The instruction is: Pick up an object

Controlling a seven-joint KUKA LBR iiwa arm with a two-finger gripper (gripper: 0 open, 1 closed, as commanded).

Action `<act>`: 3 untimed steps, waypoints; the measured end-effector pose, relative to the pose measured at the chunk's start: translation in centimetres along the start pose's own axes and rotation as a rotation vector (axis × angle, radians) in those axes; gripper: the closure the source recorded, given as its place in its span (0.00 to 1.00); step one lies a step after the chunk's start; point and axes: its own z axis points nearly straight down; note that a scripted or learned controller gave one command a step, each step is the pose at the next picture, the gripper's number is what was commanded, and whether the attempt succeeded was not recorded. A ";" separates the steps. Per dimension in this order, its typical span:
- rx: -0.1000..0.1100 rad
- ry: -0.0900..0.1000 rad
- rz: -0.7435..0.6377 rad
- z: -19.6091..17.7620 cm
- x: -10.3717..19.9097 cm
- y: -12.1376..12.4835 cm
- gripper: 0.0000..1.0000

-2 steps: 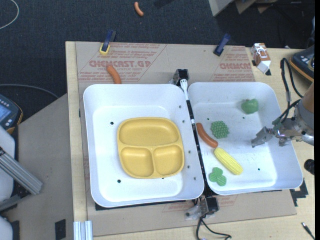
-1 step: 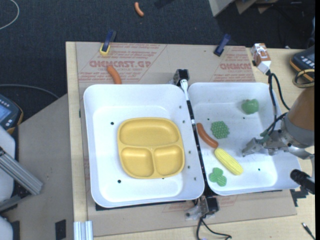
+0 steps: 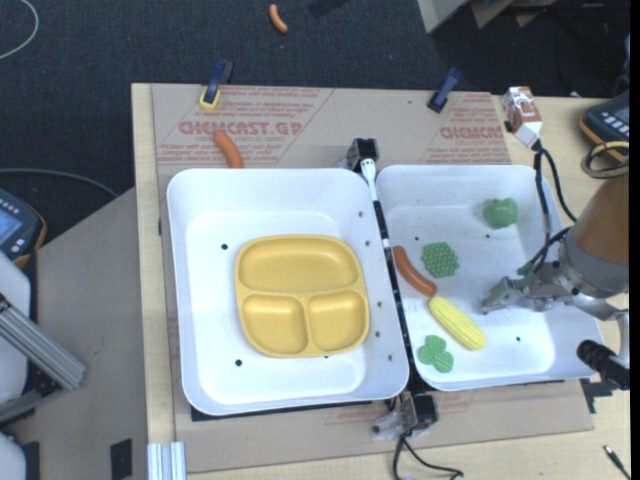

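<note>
In the right bin (image 3: pixel 520 353) lie a yellow corn cob (image 3: pixel 457 322), an orange-red sausage (image 3: pixel 413 270), a bumpy green broccoli piece (image 3: pixel 439 259), a green pepper-like piece (image 3: pixel 500 211) and a small green leafy piece (image 3: pixel 434 352). My gripper (image 3: pixel 500 296) reaches in from the right and sits low over the bin's right-middle floor. It is a short way right of the corn cob and touches none of the objects. Nothing shows in its grasp.
The left bin (image 3: pixel 200 268) holds a yellow divided plate (image 3: pixel 300 294). Another sausage (image 3: pixel 229 149) lies on the cardboard behind the left bin. Clamps (image 3: pixel 212 86) and cables (image 3: pixel 545 183) sit along the bench's back and right side.
</note>
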 end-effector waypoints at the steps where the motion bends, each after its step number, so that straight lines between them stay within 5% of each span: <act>1: -0.003 -0.002 0.001 -1.1 0.0 0.0 1.00; 3: -0.011 -0.006 -0.002 -13.4 -1.1 0.4 1.00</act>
